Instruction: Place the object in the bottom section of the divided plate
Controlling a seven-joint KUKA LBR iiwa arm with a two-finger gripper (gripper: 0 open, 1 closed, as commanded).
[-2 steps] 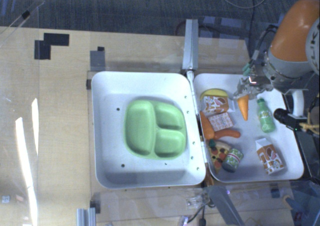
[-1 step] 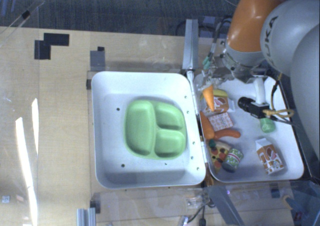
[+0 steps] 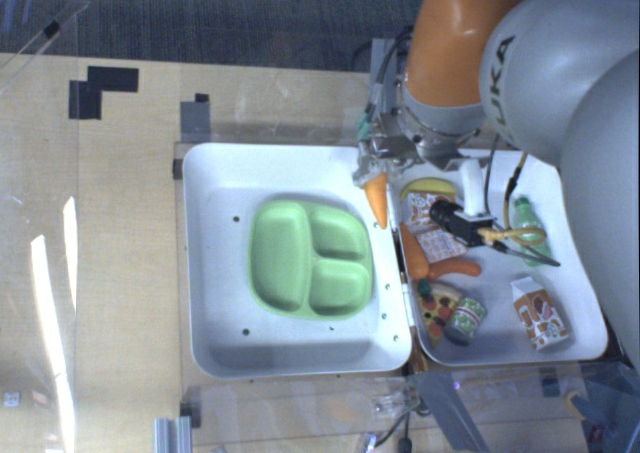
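Orange carrot (image 3: pixel 376 201): pinched between the fingers of the gripper (image 3: pixel 374 173), over the bins' shared edge
Green plate (image 3: pixel 310 258): left bin, all sections bare
Progress: picked up; carrying and placing left

divided plate (image 3: pixel 300 259) sections bare, right bin (image 3: pixel 585 326) crowded

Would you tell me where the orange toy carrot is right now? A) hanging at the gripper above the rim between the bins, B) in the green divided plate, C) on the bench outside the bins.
A: the orange toy carrot hangs at the gripper, beside the green divided plate.
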